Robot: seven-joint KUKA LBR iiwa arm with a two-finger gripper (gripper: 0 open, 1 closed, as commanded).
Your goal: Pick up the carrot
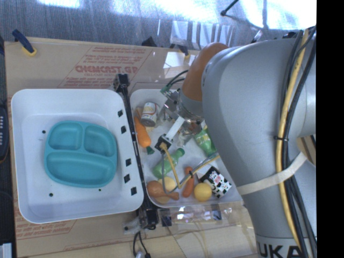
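Up closest to the lens looms the grey arm, one big limb sweeping over the right edge of the right bin, orange band showing above the wrist. Its gripper sits low over that bin's far half, and whether it is open or closed cannot be told from this angle.

Two white bins, side by side. One carrot lies on the right bin's floor against the left wall, apart from the gripper. One can stands just beyond the carrot, toward the far left corner.

Two green items here: one bottle mid-bin, one green piece against the arm. Along the near edge sit one brown piece, one small orange piece, one yellow ball and one cow-patterned block.

Over in the left bin, one teal plate with three compartments lies flat in the middle.
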